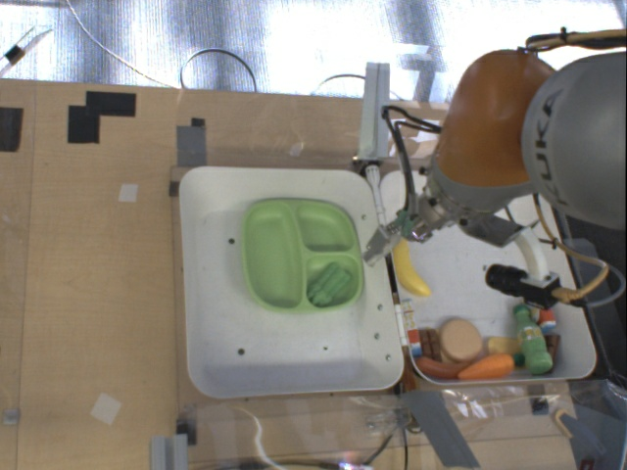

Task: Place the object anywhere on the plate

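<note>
Fixed overhead view, slanted. Bench [88, 292] is tan, with black markers at upper left of the frame. Two shallow white bins sit side by side at centre and right. Left bin [225, 360] carries a green divided plate [279, 258] in its upper middle; plate has one long compartment on its left side and two smaller ones on its right. A green ridged item [331, 282] lies in the lower right compartment of the plate. Right bin [460, 262] holds a cluster along its lower edge: orange carrot [487, 366], round tan bun-like piece [460, 340], green bottle [534, 346], brown sausage-like piece [438, 367], plus other small items too crowded to identify. A yellow banana [411, 272] lies in the right bin just beside the divider between the bins, near centre of frame, curved and running roughly top to bottom. The arm [529, 125] enters from the right, orange band over the upper part of the right bin. End effector [392, 238] hangs over the divider, just above the upper end of the banana and just right of the plate's rim. Finger state: cannot tell from this view. Banana is off the plate.
</note>
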Controlling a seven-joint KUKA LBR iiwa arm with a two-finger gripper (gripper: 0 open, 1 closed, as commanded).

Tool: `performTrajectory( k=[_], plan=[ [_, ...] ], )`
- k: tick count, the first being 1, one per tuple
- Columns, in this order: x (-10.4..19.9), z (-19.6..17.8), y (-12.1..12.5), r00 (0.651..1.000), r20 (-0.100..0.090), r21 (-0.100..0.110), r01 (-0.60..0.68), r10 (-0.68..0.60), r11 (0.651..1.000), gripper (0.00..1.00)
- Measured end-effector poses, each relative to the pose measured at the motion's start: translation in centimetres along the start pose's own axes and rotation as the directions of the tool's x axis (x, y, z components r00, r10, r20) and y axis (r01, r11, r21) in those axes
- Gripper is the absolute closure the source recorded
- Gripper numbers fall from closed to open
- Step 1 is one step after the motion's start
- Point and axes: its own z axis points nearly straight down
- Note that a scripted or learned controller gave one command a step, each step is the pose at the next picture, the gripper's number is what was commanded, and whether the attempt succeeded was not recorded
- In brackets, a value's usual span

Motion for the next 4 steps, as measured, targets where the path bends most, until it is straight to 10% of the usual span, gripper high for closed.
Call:
performTrajectory(
  k=[1,2,3,4],
  plan=[
    [-0.1,-1.1,0.2,1.0,0.002,-0.005,0.005,-0.005,1.0,1.0],
    [0.0,-1.1,0.2,1.0,0.002,-0.004,0.005,-0.005,1.0,0.0],
    [-0.1,-2.2,0.3,1.0,0.004,-0.01,0.009,-0.009,1.0,1.0],
    [5.6,-1.2,1.9,0.97,-0.002,0.0,0.245,-0.245,0.97,1.0]
  ],
)
